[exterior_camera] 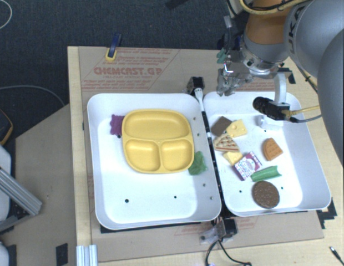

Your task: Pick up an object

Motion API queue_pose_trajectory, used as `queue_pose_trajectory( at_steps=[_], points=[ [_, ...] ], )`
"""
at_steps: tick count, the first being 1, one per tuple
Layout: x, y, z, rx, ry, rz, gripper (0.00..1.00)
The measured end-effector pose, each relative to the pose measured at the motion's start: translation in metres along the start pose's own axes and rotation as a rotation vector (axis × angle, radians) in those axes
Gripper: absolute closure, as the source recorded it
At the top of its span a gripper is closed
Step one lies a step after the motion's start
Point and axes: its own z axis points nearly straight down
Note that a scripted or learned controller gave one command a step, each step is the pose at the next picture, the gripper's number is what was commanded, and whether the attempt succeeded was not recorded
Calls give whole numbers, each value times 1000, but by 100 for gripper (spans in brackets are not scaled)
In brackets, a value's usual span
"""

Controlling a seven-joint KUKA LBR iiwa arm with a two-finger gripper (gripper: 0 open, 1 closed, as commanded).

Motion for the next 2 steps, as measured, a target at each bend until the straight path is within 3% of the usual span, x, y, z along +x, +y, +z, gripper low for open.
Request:
queue_pose_trajectory(
  at_steps=[1,2],
  points=[
    [12,-12,-1,6,-1,4,100],
    [-3,-2,-3,0,-3,7,100]
  ],
)
